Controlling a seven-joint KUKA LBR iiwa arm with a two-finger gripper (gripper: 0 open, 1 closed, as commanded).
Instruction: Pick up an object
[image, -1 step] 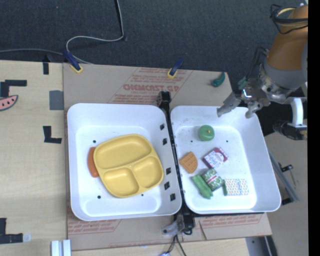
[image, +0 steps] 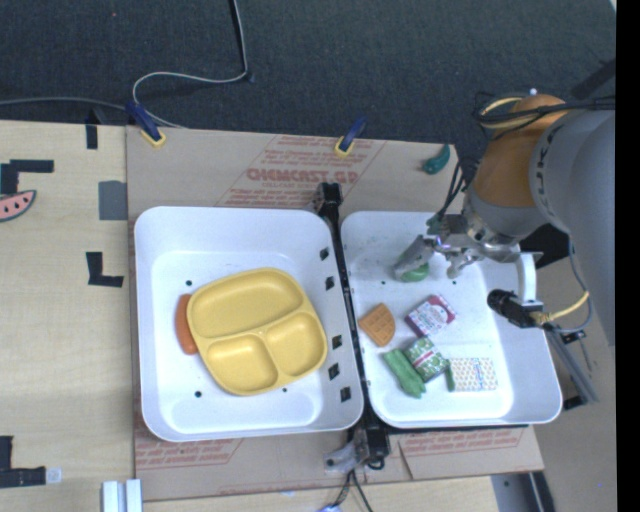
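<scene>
The right bin (image: 520, 400) held a loose scatter of small things. A tan, waffle-like square (image: 378, 324) lay near the divider between the bins, a pink-and-white packet (image: 431, 316) sat just right of it, and nearer the camera lay a green cucumber-shaped piece (image: 404, 372), a green patterned packet (image: 427, 358) touching it, and a pale speckled packet (image: 472, 374) to their right. None of these crowded the far part of the bin, where the gripper (image: 436, 259) worked; the bare white floor around it was clear of them.

The left bin (image: 160, 300) carried a yellow three-compartment tray (image: 257, 329), smooth and glossy like moulded plastic, lying over an orange piece (image: 185, 325) that peeked out at the tray's left edge.

The arm (image: 520, 170) reached in from the right, its orange band above the far right corner of the right bin, the wrist bent down and leftward. The metal fingers pointed toward the bin floor, and a small green object (image: 441, 268) showed right at their tips, in the far half of the right bin. Whether the fingers were apart, together or clamped on that green object could not be told from this slant.

A cardboard sheet (image: 290, 170) with red print lay under both bins, fixed at the far edge by blue-and-yellow clamps (image: 350, 137).
</scene>
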